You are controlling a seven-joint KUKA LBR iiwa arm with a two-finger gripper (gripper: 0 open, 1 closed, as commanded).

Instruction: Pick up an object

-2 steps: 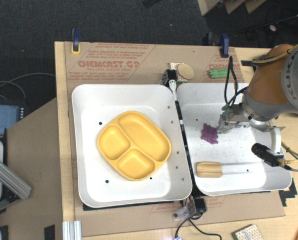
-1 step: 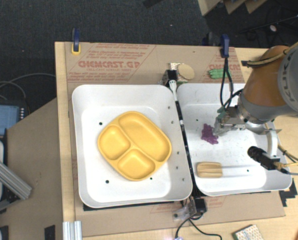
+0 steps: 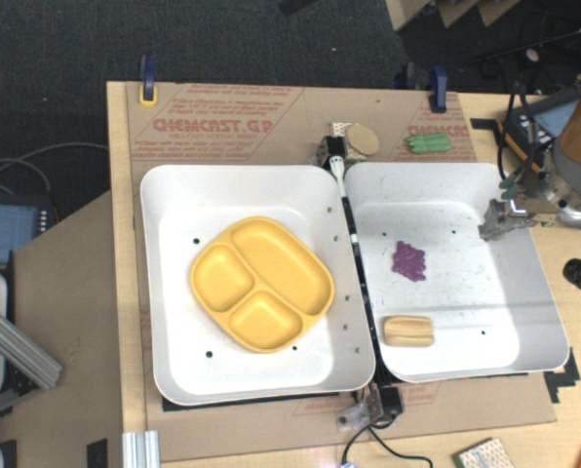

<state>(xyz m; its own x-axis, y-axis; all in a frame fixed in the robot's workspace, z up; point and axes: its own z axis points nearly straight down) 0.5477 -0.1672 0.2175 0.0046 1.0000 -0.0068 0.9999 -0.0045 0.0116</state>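
Bench (image 3: 222,125), two white bins; arm at right bin (image 3: 524,291) edge, claw (image 3: 493,224) state unclear.

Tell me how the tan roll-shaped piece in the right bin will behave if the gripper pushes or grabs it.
The tan piece looks rounded and log-like, so a sideways push would probably roll it. It lies flat near the right bin front wall, so tipping seems unlikely. Its smooth look suggests it may slip from a shallow pinch.

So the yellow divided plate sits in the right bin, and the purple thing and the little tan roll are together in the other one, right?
Not quite. The camera view shows the yellow divided plate in the left bin. The purple thing and the tan roll are together in the other, right bin.
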